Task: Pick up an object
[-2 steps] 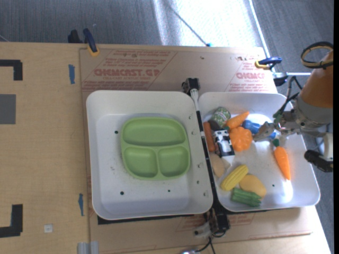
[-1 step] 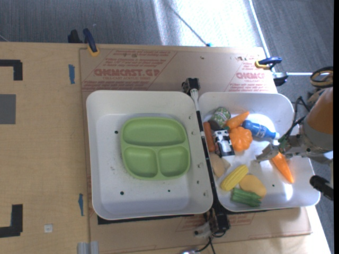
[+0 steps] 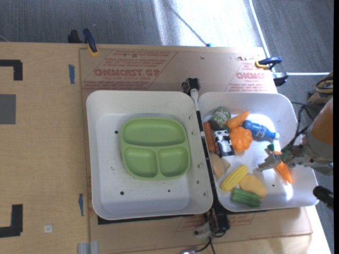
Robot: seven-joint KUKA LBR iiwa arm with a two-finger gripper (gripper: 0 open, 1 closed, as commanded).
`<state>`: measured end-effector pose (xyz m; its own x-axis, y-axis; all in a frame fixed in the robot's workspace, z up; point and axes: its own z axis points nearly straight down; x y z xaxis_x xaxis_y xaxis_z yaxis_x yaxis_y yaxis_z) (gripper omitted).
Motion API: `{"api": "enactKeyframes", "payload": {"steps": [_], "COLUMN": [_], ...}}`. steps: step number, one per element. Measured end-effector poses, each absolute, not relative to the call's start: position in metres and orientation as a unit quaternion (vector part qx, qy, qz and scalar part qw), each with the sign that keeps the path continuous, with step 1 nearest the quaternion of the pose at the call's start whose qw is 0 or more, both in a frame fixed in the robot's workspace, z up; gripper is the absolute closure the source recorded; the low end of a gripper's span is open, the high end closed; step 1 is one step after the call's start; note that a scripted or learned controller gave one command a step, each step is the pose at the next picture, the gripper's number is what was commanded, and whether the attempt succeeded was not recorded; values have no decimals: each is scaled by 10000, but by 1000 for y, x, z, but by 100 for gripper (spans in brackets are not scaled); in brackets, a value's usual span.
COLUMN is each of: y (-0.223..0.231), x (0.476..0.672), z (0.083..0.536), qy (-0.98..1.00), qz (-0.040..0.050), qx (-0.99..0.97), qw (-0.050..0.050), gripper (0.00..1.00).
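Note:
The right bin [image 3: 294, 112] holds several toy foods. Among them are a blue bottle [image 3: 260, 130], an orange pepper [image 3: 241, 139], a carrot [image 3: 237, 119] and a corn cob [image 3: 234, 177]. A yellow lemon [image 3: 253, 185] and a green cucumber [image 3: 245, 197] lie near the front. My gripper [image 3: 271, 161] reaches in from the right, low over the bin's right side. A small orange carrot [image 3: 285, 172] lies right against it, with a bit of green at its upper end. The view does not show whether that carrot is gripped.
The left bin [image 3: 100, 157] carries a green divided plate [image 3: 155, 147]. A black-and-white object [image 3: 223, 142] and a round green item [image 3: 220, 114] sit near the divider between the bins. Cables hang at the far right by the arm [image 3: 322, 136].

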<state>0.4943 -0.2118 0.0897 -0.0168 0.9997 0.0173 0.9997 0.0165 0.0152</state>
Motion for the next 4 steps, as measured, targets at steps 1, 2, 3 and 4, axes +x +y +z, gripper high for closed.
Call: {"api": "enactKeyframes", "payload": {"steps": [1, 2, 3, 4], "y": [-219, -212, -212, -212], "x": [492, 493, 493, 493], "z": [98, 98, 98, 98], "qy": [-7102, -7126, -7126, -7126], "qz": [-57, -89, -89, -89], "qx": [-7039, -7015, -7015, -7015], "qw": [-56, 24, 24, 23], "gripper": [100, 0, 0, 0]}}
